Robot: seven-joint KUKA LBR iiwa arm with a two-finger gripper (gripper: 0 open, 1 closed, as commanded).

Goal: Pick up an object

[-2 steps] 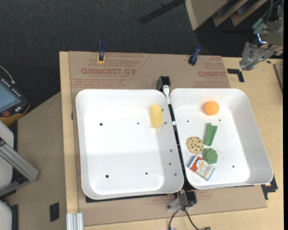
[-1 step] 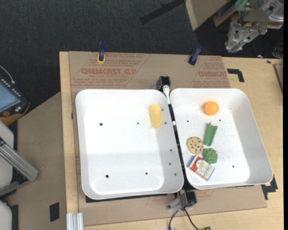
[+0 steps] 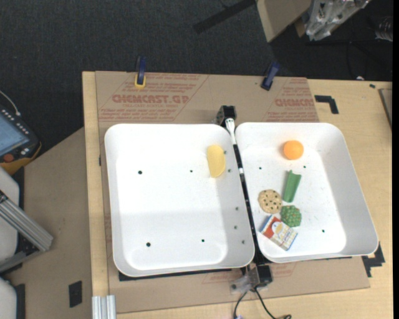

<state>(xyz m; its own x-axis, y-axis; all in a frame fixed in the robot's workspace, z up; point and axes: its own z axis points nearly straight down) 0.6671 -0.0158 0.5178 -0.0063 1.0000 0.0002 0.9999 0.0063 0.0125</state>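
**In the right bin, five small things wait to be picked**

In the camera view, on the worktop (image 3: 187, 93) of brown board, two shallow white plastic bins sit side by side. The left bin (image 3: 168, 249) has one pale yellow oblong piece (image 3: 216, 161) near its right wall, towards the far side. The right bin (image 3: 349, 205) has a small orange ball (image 3: 292, 149) at the far side, and nearer a green cylinder (image 3: 292, 185), a round speckled tan cookie (image 3: 270, 200), a knobbly green broccoli-like piece (image 3: 290, 215) and a small flat red-and-white printed packet (image 3: 280, 233), these four close together.

The gripper (image 3: 325, 19) hangs at the far right, well apart from both bins; I cannot tell how it is set.

The orange ball stands alone, so it looks the easiest target. It is probably light and smooth and may roll; a hold across its middle seems best.
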